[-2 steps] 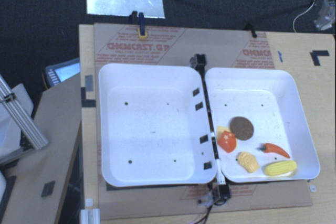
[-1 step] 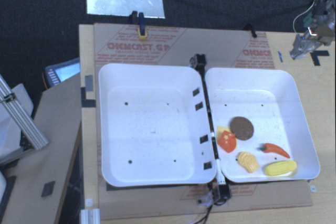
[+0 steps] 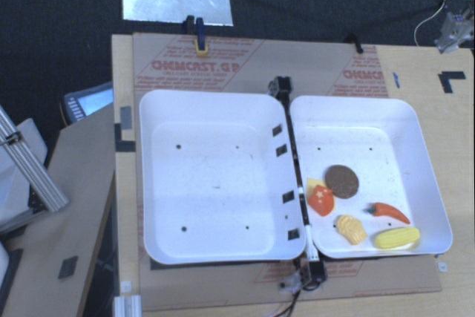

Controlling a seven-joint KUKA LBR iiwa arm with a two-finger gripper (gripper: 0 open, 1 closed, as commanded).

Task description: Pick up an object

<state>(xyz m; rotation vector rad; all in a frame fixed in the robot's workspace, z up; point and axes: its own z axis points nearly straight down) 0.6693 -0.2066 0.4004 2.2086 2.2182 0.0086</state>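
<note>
Camera view: two white bins side by side on the table (image 3: 245,56).
Right bin (image 3: 415,137): brown disc (image 3: 342,181), red-and-yellow piece (image 3: 320,197), chili (image 3: 389,212), corn (image 3: 396,237), yellow lump (image 3: 351,229) (all near its front).
Left bin (image 3: 215,241): white, shallow.

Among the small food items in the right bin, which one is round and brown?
The brown disc, like a burger patty. It lies farthest back in the right bin, touching the red-and-yellow piece. The others are yellow, orange or red.

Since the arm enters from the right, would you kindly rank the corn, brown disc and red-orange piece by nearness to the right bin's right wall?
1. Corn, front right corner.
2. Brown disc, mid-bin.
3. Red-orange piece, leftmost of the three.
</note>
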